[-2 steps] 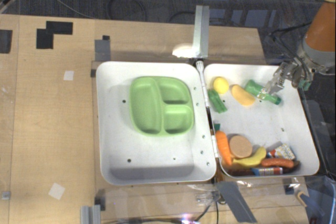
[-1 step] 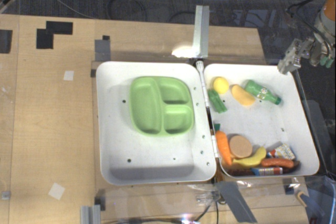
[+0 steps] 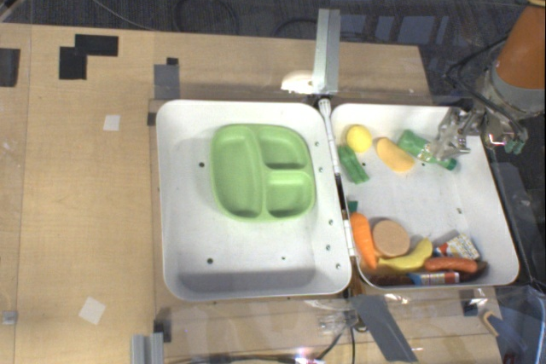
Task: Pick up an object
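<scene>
Green and glossy, a small packet (image 3: 420,145) lies near the far right corner of the right bin (image 3: 478,200), and the hand (image 3: 450,139) is down right at its right end — touching or just over it, I cannot say which. Whether the hand is spread or closed I cannot tell from here; the metal parts blur together and nothing shows plainly gripped.

Just left of the packet sits a yellow-orange oval piece (image 3: 394,155), and beyond that a lemon (image 3: 359,138) against the bin's far left corner, with a dark green bar (image 3: 352,164) tilted along the left wall below it.

Along the near edge of the same bin the rest is heaped together — a carrot (image 3: 364,239) by the left wall, a round brown disc (image 3: 392,237) touching it, a banana (image 3: 408,258) curled beneath the disc, a red sausage-like piece (image 3: 449,265) and a small printed pack (image 3: 461,247) toward the near right corner.

The arm (image 3: 522,55), orange band showing, comes in over the table's right edge (image 3: 85,209).

In the left bin (image 3: 183,251) a green divided tray (image 3: 261,172) rests a little toward the far edge, three compartments facing up.
</scene>
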Available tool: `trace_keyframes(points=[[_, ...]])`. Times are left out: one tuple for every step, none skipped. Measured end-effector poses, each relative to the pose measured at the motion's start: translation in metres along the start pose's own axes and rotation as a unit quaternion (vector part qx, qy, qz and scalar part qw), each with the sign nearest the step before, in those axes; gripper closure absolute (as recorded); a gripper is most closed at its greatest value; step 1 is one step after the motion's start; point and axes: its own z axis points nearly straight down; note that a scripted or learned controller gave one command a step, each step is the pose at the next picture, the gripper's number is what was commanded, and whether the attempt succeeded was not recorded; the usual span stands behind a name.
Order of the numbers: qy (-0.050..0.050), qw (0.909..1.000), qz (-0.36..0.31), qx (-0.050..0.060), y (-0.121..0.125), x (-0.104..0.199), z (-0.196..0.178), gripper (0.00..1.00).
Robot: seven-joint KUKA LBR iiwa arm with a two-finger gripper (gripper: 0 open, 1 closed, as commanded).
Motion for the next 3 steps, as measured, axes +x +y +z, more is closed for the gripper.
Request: trace_keyframes(points=[[-0.003,0.9801,-0.198,0.001,0.002,-0.032,-0.005,1.0],[-0.006,0.9579,-0.287,0.003,0.001,-0.039,-0.1,1.0],[0.0,0.9068,-0.422,-0.002,0.003,-0.036,0.008,1.0]])
